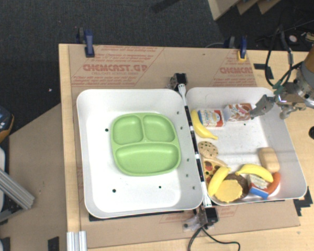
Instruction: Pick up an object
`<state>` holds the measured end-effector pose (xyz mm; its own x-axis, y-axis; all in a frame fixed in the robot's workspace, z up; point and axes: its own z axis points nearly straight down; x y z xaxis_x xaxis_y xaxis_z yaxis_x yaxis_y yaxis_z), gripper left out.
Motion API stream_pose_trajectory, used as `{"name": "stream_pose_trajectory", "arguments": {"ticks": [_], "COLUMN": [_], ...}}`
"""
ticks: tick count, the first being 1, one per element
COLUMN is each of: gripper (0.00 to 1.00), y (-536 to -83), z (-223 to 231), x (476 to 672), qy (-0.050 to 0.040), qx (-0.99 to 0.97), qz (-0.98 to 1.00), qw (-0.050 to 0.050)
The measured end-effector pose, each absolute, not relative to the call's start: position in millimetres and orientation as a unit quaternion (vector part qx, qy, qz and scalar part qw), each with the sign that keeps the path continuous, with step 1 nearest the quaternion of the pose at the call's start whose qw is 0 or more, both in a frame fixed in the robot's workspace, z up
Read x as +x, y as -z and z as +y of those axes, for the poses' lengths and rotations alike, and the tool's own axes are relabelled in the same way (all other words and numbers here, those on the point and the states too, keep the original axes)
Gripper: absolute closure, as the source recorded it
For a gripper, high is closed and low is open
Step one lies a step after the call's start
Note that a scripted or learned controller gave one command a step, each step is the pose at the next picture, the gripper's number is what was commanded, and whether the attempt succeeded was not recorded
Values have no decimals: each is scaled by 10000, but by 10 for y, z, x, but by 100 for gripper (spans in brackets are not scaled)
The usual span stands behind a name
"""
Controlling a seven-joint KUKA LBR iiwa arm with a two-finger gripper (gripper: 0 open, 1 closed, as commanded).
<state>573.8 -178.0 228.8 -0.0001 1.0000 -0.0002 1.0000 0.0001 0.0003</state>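
The arm (310,75) enters from the right edge, its grey wrist body at upper right with black cables looping above it. From there the gripper (262,107) reaches leftward and down at a slant. Its 2 dark fingers (260,109) lie close together, tips low and pointing left.

We read this as a robotics lab: board-covered bench (146,61) held by blue clamps (87,40), two white bins (94,192), loose cables (275,41), dark carpet (31,14).
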Motion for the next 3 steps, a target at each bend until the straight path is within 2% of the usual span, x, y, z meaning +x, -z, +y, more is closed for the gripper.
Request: {"name": "stream_pose_trajectory", "arguments": {"ticks": [1,2,3], "gripper": [0,0,0], "y": [-1786,-831,-840], "z": [-2268,-2168,-2173], "x": [5328,4843,5824], "qy": [17,-27,-37], "qx": [7088,7061,7040], "qz": [7054,7081,7102], "qw": [-23,-26,-23]}}
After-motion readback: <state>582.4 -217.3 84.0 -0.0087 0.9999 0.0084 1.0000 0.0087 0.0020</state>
